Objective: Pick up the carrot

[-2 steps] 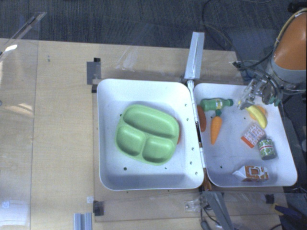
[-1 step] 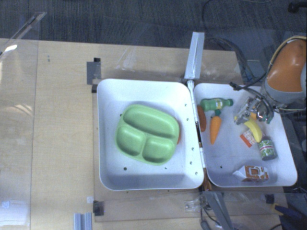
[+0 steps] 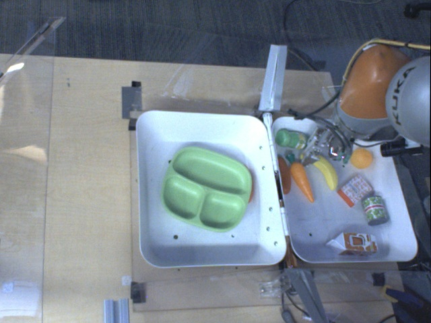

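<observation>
The orange carrot lies in the right bin, close to its left wall, with its thick end pointing to the far side. My gripper hangs just above and to the right of the carrot's thick end, between the carrot and a yellow banana. Its metal tip is a blur among the objects, and nothing can be seen held in it. The grey arm with its orange band comes in from the upper right.
A green divided plate sits in the left bin. Around the carrot in the right bin are a reddish sausage, a green can, an orange fruit, a red-and-white packet, a second can and a brown pouch.
</observation>
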`<action>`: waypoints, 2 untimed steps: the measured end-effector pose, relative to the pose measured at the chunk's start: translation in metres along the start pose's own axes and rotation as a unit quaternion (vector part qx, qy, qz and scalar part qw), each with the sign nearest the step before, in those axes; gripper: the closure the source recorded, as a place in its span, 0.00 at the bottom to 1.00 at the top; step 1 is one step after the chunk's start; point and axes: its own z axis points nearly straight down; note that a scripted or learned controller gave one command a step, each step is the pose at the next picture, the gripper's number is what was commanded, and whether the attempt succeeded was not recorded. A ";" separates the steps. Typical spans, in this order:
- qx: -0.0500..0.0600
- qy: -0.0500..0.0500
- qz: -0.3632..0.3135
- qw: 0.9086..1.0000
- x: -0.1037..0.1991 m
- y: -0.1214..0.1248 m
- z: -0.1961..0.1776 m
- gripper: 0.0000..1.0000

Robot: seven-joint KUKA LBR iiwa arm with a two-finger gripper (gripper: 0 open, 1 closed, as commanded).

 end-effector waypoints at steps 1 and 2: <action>0.001 0.000 -0.170 0.985 -0.012 -0.051 0.000 1.00; 0.001 0.000 -0.268 0.963 -0.031 -0.043 0.001 1.00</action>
